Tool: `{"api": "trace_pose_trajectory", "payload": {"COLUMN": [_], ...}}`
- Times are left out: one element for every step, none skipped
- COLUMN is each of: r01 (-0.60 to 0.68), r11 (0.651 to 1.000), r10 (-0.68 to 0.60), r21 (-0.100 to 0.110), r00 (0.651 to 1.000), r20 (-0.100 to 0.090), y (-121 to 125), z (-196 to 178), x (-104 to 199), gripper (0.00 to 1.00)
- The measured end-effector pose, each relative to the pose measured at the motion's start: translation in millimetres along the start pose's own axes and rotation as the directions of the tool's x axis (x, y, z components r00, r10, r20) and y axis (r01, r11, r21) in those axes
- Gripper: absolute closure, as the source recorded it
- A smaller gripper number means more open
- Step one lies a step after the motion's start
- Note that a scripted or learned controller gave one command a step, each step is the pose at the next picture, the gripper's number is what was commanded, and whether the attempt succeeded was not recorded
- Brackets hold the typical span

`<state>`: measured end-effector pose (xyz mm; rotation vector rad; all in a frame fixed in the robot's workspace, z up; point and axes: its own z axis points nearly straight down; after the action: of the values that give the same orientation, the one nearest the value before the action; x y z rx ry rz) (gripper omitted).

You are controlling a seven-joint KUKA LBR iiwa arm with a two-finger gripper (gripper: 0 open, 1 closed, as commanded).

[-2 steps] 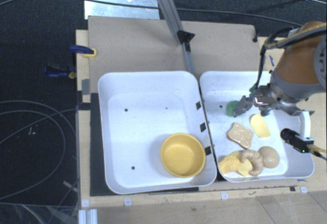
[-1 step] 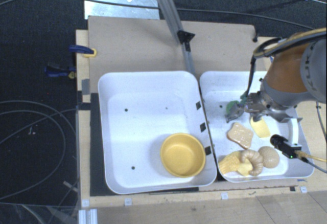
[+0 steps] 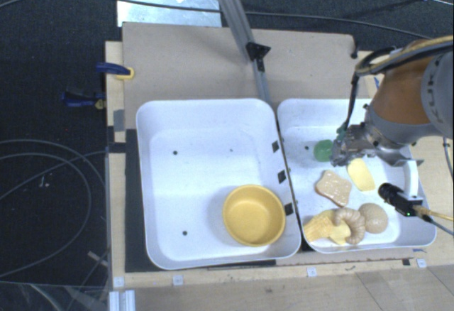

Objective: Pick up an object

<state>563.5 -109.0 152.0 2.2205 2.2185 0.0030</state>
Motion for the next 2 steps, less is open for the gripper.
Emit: {"api": "trace_pose_trajectory", "payload": {"r01": [0.005, 0.006], "r11": [1.0, 1.0], "r10": [-0.005, -0.006], "r21": [-0.003, -0.002], "r00": [1.0, 1.0], "r20": [0.001, 0.0], "y": [1, 3], "z": [-43, -77], "x": [0, 0], "gripper": [1.0, 1.0]}}
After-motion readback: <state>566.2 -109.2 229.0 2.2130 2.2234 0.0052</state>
